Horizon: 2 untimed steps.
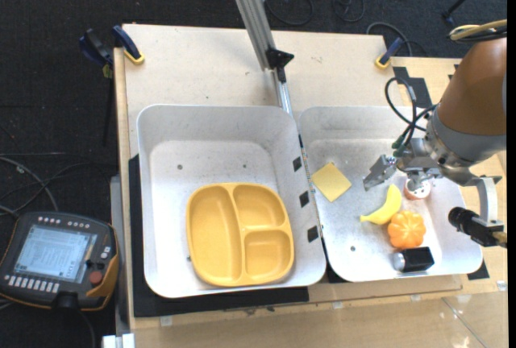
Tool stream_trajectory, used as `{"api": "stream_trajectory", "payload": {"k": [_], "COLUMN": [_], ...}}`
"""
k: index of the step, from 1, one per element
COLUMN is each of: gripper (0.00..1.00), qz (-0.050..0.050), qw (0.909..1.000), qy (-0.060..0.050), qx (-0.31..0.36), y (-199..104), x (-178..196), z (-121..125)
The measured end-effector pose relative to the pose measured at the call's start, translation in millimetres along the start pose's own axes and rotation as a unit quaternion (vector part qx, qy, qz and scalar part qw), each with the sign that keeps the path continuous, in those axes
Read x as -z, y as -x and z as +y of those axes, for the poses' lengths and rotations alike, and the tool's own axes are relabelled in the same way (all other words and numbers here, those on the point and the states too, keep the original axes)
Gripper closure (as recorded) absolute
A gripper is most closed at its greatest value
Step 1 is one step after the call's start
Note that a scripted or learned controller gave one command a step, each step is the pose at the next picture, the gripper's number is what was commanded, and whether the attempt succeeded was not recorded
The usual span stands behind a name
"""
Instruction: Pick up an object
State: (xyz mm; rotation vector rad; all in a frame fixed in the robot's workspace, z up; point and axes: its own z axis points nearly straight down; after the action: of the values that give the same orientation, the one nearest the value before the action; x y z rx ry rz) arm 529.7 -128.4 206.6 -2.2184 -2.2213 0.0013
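Two white bins are sitting side by side on a pale bench over dark carpet. The arm is reaching in from the right, partly cut off by the frame edge. The left bin is holding a yellow divided tray. The right bin is holding a yellow square, a banana, an orange and a black item, too small to identify. The gripper is hovering just above the banana, its state unreadable. A pendant is lying lower left, its screen text illegible.
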Motion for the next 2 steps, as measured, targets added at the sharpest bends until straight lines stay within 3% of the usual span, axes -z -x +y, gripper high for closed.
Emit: {"api": "stream_trajectory", "payload": {"k": [1,2], "gripper": [0.00,0.00], "qz": [0.000,0.000], "qw": [1.0000,1.0000], "qy": [0.000,-0.001], "qx": [0.000,0.000], "y": [0,-4], "x": [0,-44], "z": [0,-3]}}
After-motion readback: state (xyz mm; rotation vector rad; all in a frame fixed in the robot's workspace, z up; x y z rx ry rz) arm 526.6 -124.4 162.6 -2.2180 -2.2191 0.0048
